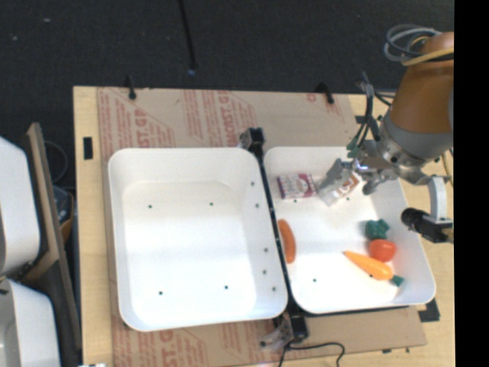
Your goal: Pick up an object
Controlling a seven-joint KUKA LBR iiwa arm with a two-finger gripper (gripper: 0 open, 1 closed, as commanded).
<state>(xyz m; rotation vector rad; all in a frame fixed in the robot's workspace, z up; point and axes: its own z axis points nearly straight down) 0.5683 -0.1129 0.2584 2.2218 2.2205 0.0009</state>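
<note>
On the brown board sit two white bins over dark floor; claw grip perhaps unreadable, cannot tell.

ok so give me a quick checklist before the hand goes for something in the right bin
1. Objects in the right bin: ok; small packet, orange sausage-shaped piece, toy carrot, toy tomato.
2. Hand is over the right bin: ok, beside the packet.
3. Something already held between the fingers: cannot tell.
4. Packet has free space around it: ok.
5. Tomato and carrot stand apart: not ok, they crowd together.
6. Sausage-shaped piece away from the wall: not ok, it lies by the bin's left wall.
</note>
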